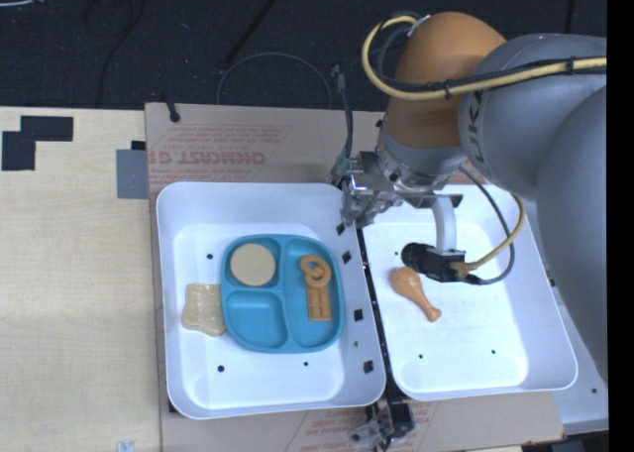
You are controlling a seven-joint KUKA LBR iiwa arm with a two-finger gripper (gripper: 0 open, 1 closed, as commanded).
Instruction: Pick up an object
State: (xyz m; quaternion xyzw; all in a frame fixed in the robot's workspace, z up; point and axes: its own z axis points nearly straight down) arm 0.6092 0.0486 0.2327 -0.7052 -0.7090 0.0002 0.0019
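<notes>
Left bin [188,232]: pale bread slice [203,308]; blue tray [282,329] with a round biscuit [252,264] and a brown key [317,287].
Above the bins' shared wall: hand [354,208], grip cannot be told.
Right bin [475,341]: toy drumstick [416,293], flat. Probably light, stiff and smooth; grasp the narrow shank.

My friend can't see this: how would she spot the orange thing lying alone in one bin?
Of the two white bins, take the view's right bin. On its floor lies a toy drumstick: orange-tan, bulbous at one end, thin at the other, unlike the flat disc in the blue tray next door.
</notes>
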